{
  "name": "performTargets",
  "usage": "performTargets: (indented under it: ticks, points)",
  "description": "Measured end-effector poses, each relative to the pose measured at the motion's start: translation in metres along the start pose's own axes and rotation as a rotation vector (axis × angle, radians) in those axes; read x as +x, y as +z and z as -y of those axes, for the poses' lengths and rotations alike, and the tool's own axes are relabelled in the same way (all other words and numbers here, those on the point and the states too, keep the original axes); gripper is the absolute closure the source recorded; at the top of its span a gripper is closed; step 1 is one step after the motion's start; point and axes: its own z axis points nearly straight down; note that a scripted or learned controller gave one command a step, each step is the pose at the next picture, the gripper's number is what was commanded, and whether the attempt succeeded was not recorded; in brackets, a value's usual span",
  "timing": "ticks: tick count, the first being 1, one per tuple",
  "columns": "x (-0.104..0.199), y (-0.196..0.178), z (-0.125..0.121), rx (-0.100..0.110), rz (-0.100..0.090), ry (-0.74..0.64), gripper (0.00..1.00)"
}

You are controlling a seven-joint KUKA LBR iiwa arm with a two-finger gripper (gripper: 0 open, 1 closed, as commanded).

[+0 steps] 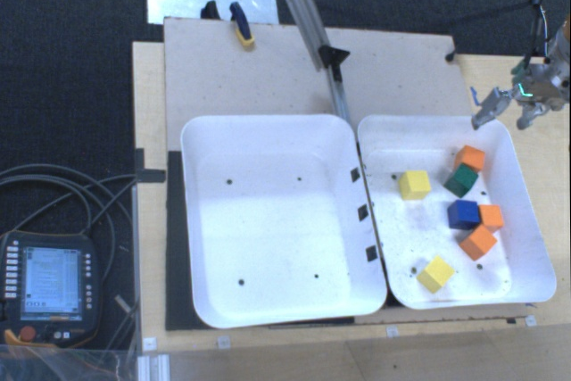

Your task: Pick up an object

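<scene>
Tool [510, 109] open, empty, over the right bin's [532, 219] top-right corner; 7 blocks inside, nearest orange [470, 159].

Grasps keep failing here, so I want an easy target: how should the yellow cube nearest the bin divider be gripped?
Take the yellow cube from straight above, probably across two opposite flat sides. It lies apart from the other blocks in the right bin, so both fingers have room.
</scene>
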Motion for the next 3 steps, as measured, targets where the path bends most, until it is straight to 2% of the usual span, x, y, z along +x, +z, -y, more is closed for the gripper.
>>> performTargets:
  ticks: [1,3]
  points:
    - [0.0,-0.003,-0.001,-0.004,0.002,-0.002,0.0]
    - [0.016,0.104,-0.002,0.002,-0.001,-0.001,0.0]
